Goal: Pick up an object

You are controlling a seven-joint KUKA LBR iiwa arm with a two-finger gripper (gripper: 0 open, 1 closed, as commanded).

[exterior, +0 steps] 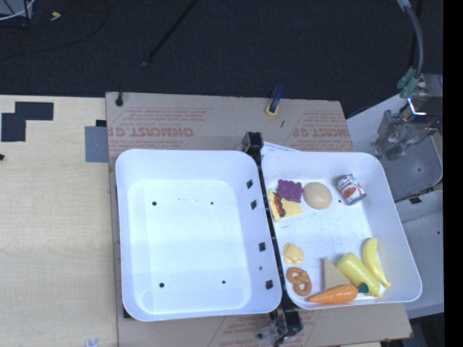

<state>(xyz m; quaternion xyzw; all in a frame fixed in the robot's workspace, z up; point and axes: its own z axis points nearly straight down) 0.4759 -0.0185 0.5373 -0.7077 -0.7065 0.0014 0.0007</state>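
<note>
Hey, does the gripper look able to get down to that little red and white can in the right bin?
Probably yes. The can lies alone near the right bin's far corner, apart from the bun, and the gripper sits just beyond that rim.

**Toy foods in the right-hand bin**

Scattered across the right bin (pixel 391 215), all lying flat. Along the far side: purple grapes (pixel 289 190) overlapping a yellow cheese slab (pixel 287 207), then a tan bun (pixel 317 195) just beside, and a small red-and-white can (pixel 350 189) tipped on its side. At the near side: a pale yellow lump (pixel 293 253), a pretzel (pixel 298 280), an orange carrot (pixel 333 294), a beige wedge (pixel 332 272), a yellow bottle (pixel 357 271), a banana (pixel 374 259), clustered close.
</note>
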